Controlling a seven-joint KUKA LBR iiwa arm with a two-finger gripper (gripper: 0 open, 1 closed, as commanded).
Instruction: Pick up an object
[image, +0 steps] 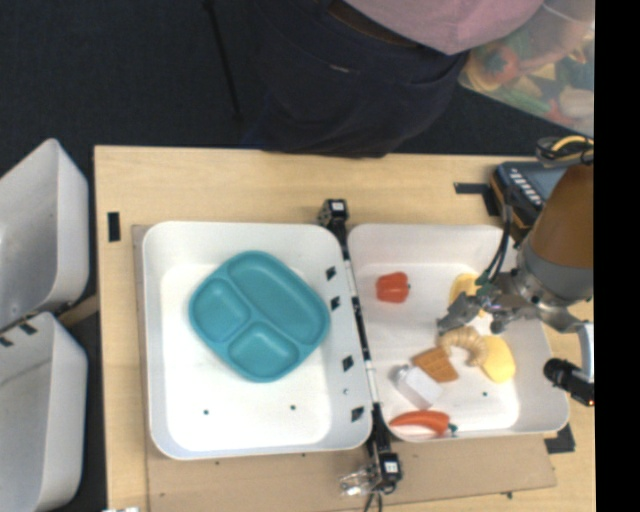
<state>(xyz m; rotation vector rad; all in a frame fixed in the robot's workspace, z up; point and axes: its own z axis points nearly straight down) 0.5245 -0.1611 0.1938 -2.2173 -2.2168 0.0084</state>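
Claw sits low in the right bin over the croissant; can't tell its grip.

The left bin carried a teal divided plate over its middle, leaving bare floor along the near edge and the left wall. In the right bin, the far strip was open apart from a red pepper. The near right part was crowded: a croissant, a lemon, a cracker and a carrot lay close together, with the arm overhanging them.
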